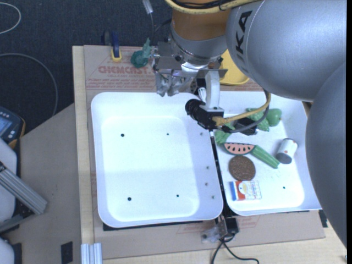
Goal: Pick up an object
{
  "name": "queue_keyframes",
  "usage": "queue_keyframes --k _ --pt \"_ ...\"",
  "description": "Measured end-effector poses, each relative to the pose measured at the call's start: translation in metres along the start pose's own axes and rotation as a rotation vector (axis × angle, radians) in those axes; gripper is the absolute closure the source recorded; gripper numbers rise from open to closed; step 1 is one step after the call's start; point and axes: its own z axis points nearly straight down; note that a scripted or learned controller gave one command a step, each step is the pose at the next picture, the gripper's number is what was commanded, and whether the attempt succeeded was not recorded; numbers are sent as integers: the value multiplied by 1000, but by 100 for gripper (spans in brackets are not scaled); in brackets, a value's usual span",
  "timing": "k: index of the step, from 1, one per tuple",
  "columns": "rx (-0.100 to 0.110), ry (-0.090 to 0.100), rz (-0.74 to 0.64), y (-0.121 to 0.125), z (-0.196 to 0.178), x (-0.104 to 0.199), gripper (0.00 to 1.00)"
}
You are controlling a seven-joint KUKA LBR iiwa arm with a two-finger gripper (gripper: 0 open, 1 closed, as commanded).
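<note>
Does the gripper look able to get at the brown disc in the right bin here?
Probably yes. The brown disc lies uncovered in the right bin; the watermelon slice and the card crowd its two sides, so the gripper has a free but tight way down.

The grey arm (291, 43) hides the right bin's (286, 194) far corner.

A brown board (88, 147) with red lettering lies beneath the gripper (168, 86). Just beyond the gripper, toward the view's left, a teal clip (144, 54) and a blue-and-yellow clamp (115, 45) sit on the board's edge. Well apart, down-left, lies a metal rail (25, 190).
</note>
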Motion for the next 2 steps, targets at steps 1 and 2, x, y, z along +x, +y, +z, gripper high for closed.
queue_keyframes --k 1,2 --pt "26 -5 -7 -33 99 38 100" --pt "13 -4 -2 21 143 36 100"
